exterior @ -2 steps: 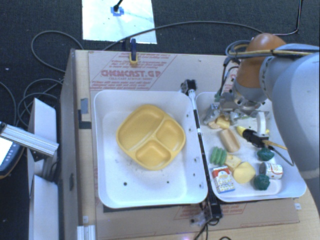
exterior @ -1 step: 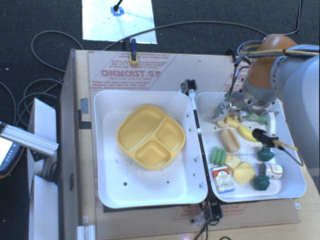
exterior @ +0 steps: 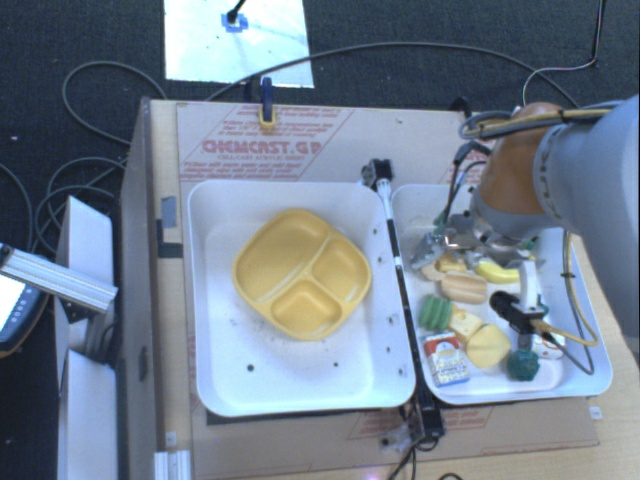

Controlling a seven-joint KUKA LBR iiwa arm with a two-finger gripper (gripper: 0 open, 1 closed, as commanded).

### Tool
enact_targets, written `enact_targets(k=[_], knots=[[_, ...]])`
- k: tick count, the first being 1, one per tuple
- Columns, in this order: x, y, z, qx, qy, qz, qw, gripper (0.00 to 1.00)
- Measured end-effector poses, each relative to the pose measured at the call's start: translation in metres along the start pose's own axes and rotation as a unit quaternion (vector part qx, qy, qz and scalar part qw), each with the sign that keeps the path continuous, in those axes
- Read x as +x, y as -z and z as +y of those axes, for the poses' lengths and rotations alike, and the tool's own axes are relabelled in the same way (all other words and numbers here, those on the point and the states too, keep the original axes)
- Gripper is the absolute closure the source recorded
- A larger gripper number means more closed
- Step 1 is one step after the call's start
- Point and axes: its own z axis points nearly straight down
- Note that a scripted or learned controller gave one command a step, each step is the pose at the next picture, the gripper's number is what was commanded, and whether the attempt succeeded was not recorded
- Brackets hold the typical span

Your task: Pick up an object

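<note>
I am watching the arm (exterior: 560, 168) reaching into the right bin (exterior: 580, 363) from the bench's right edge, with the gripper (exterior: 452, 240) hanging low over that bin's far-left corner. I am not able to tell how its closing parts are standing: wrist and cables are hiding them, and I am seeing nothing clearly lifted.

The candidates are all sitting in the right bin: a banana (exterior: 497, 271) and a tan roll (exterior: 464, 288) just beside the gripper, a green piece (exterior: 435, 313), a yellow ball (exterior: 488, 347), a carton (exterior: 447, 358) and a teal lump (exterior: 522, 365) nearer the front edge. The left bin (exterior: 300, 388) is carrying 1 yellow tray (exterior: 300, 272).

I am judging the pick as not yet done: approach made, grasp and lift remaining.
</note>
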Motion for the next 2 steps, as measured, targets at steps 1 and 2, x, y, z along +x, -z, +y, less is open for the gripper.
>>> enact_targets(k=[1, 2], knots=[[-0.021, -0.005, 0.054, 0.025, -0.005, 0.006, 0.9996, 0.00], [-0.022, 0.006, 0.055, 0.023, -0.003, 0.004, 0.9997, 1.00]])
